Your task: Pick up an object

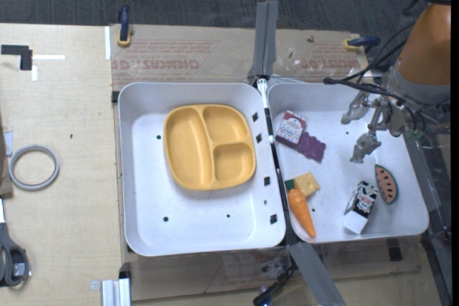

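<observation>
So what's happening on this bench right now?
A grey robot arm reaches in from the right, its gripper open above the right bin, holding nothing. In that bin lie a purple packet, a cheese piece, a carrot, a milk carton and a watermelon slice. The watermelon slice and milk carton lie nearest the gripper. The left bin holds a yellow divided plate. Nothing has been picked up yet.

My bench (64, 240) carried two white bins (136, 226) side by side toward its right edge. A grey tape ring (32, 167) and scissors (11, 261) lay near its left edge.
</observation>
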`<state>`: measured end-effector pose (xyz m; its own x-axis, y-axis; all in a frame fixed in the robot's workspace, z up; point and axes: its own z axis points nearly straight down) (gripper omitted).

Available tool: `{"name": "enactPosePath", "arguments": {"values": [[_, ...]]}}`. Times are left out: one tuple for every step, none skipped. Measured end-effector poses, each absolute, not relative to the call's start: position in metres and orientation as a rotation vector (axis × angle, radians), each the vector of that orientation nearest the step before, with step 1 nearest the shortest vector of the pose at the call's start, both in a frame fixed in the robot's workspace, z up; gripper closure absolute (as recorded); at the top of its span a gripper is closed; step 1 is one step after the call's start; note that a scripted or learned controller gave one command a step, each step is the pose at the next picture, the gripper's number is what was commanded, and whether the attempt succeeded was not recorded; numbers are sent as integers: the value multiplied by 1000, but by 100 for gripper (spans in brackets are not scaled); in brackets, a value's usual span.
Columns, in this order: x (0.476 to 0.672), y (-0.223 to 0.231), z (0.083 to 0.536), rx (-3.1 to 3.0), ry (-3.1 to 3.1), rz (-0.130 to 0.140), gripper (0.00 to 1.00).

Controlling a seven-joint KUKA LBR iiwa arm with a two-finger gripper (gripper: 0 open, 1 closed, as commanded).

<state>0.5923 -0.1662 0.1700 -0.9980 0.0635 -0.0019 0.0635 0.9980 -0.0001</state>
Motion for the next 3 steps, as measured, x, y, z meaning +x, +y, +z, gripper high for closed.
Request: {"name": "enactPosePath", "arguments": {"values": [[601, -140, 134, 655, 3073, -1, 0], [617, -140, 91, 1354, 2834, -2, 0], [619, -139, 100, 1349, 2834, -4, 100]]}}
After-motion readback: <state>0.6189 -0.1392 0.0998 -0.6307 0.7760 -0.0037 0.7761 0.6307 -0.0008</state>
